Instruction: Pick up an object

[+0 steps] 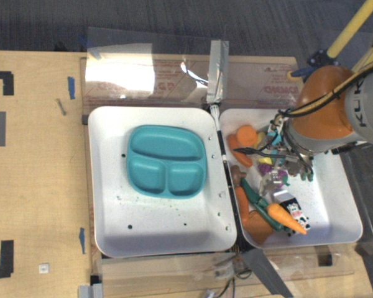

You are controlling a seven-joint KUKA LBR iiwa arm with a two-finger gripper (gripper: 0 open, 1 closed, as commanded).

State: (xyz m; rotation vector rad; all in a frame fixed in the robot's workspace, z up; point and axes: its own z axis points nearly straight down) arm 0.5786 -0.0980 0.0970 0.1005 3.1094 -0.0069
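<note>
Lying in the right bin (336, 225), a jumble of small toys: an orange carrot-like piece (283, 216) near the front, tilted, touching a small black-and-white block (292, 205) just behind it; a dark green strip (256, 197) running slantwise beside these; a brown rounded piece (255, 225) at the front left corner; an orange lump (244, 136) toward the back left, against the dividing wall. Hanging over the middle of that clutter, the claw (277, 166), pointed down among purple and green bits too small and tangled to name. Cannot tell whether the claw is spread or pressed together, nor whether anything sits between its tips. Reaching in from the right, the grey arm with its orange band (323, 101) above the wrist, black cables looping past it. Resting in the left bin (112, 228), a teal divided tray (166, 160), three compartments, flat and near the centre, well apart from the toys. Standing side by side on the wooden worktop (31, 166), both bins, edges touching. Behind them, a clear sheet (149, 76) catching glare.
</note>
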